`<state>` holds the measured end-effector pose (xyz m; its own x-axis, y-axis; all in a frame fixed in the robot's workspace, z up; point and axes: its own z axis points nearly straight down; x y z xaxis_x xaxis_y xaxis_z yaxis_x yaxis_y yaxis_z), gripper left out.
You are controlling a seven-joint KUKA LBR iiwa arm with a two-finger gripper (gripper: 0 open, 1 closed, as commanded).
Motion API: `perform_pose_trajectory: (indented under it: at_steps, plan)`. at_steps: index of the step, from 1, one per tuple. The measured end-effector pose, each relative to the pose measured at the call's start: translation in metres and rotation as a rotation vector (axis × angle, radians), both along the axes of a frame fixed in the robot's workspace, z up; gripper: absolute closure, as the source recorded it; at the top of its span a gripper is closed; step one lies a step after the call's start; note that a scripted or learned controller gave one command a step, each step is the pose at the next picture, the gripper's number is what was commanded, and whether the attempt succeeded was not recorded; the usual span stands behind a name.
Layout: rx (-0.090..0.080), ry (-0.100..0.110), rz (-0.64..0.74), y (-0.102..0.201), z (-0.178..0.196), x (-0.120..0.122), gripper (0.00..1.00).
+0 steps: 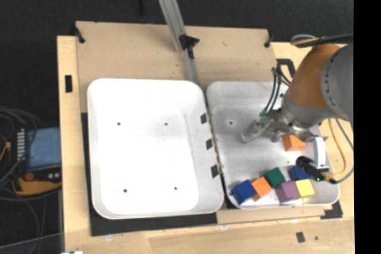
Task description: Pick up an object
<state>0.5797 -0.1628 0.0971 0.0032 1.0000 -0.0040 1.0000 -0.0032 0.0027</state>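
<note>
We see the gripper [253, 131] low over the right bin [229, 98]; we cannot tell its state. 7 blocks [275, 186] lie near the bin's front right corner.

Arm [315, 83] partly hides an orange block [293, 143].

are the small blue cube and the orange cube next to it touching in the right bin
Touching. The camera view shows the small blue cube and orange cube pressed side by side, no white floor between.
</note>
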Motion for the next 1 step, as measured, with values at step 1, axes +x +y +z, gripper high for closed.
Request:
perform_pose_trajectory:
  at_steps: [1]
  plan:
    - [0.002, -0.006, -0.006, -0.0004, 0.0125, 0.0014, 1.0]
